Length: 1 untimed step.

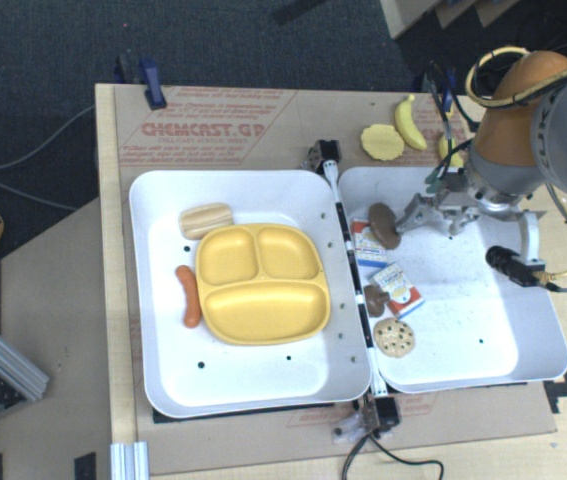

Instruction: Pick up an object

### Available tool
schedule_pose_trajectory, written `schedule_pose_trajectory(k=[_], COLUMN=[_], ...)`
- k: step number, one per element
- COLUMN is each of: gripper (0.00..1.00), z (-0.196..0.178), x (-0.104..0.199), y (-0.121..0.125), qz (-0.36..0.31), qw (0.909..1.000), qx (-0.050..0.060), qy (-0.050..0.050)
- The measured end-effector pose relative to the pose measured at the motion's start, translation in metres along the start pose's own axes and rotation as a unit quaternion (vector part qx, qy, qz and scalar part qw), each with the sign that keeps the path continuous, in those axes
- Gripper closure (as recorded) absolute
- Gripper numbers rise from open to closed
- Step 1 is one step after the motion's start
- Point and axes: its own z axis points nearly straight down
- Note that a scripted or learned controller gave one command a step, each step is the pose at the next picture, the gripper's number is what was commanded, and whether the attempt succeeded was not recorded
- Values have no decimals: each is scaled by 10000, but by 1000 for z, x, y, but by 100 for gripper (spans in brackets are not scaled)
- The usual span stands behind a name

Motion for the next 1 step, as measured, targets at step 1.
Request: schedule_pose_trajectory(k=[1], gripper=[0], z=[3], x=[44], y=[-32], qz=[10], qw=[9999], qx=[-155], qy=[-68])
